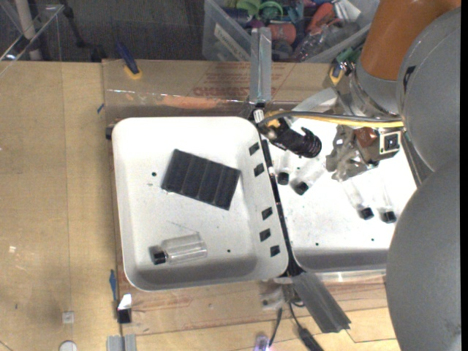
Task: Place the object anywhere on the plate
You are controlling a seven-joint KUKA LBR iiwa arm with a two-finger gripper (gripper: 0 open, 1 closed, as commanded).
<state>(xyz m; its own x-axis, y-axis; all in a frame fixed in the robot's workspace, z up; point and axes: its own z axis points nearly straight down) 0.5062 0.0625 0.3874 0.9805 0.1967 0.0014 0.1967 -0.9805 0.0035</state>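
Observation:
A dark, ridged rectangular plate [201,179] lies flat in the upper middle of the left bin [131,196]. Nothing rests on it. A small clear bottle with a black cap [179,249] lies on its side near that bin's front edge, below the plate. My gripper [356,165] hangs over the right bin [329,232], well to the right of the plate and the bottle, past the divider between the bins. I see nothing between its fingers.
A few small black-tipped, translucent pieces [300,186] [376,214] show on the right bin's floor under the arm; I cannot tell what they are. A clear box of colourful items [285,13] stands behind the bins. A metal post [260,64] rises at the divider's far end.

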